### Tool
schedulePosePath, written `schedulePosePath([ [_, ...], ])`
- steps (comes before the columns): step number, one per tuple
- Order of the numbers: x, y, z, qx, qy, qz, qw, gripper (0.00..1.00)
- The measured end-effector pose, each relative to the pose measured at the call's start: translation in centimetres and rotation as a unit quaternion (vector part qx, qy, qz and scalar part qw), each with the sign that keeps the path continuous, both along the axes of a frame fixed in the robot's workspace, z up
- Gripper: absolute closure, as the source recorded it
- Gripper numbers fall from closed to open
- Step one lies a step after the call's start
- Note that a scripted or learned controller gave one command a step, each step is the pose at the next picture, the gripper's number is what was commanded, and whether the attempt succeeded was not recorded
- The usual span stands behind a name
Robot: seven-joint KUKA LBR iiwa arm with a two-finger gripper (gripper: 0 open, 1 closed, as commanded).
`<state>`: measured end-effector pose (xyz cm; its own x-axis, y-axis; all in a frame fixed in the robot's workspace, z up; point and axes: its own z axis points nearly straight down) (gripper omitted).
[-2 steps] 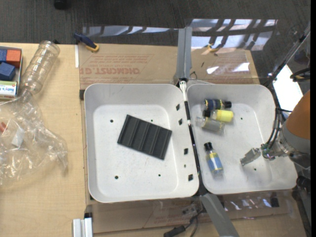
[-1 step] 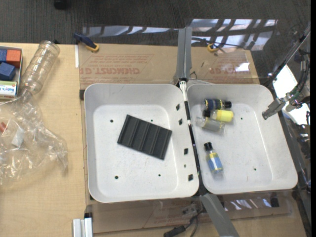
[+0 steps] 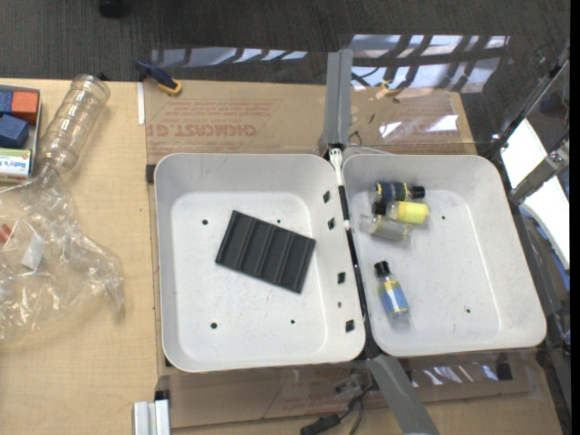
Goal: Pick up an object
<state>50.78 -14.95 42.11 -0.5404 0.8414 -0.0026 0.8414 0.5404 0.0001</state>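
Gripper: grip state cannot be told; two bins hold five objects.

Left bin (image 3: 168, 270): one dark ribbed panel (image 3: 265, 250), flat, left of centre, long axis running upper-left to lower-right. Right bin (image 3: 489, 270): four small bottles near its left wall. Three cluster at the top: dark blue bottle (image 3: 400, 191) lying left-right, yellow bottle (image 3: 406, 211) just below it, also left-right, and clear bottle (image 3: 391, 229) touching the yellow one. One blue bottle with black cap (image 3: 391, 290) lies apart below, cap pointing to the far side, axis nearly top-bottom.
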Motion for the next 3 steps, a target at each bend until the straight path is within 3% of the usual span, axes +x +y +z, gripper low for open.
schedulePosePath([
  [1,-0.1,2.2,-19.9,0.0009,0.003,-0.152,0.9884,0.0],
  [2,4.9,8.4,-16.3,0.0005,0.001,-0.086,0.9963,0.0],
  [3,6.3,16.4,-23.1,0.0001,0.002,-0.192,0.9814,0.0],
])
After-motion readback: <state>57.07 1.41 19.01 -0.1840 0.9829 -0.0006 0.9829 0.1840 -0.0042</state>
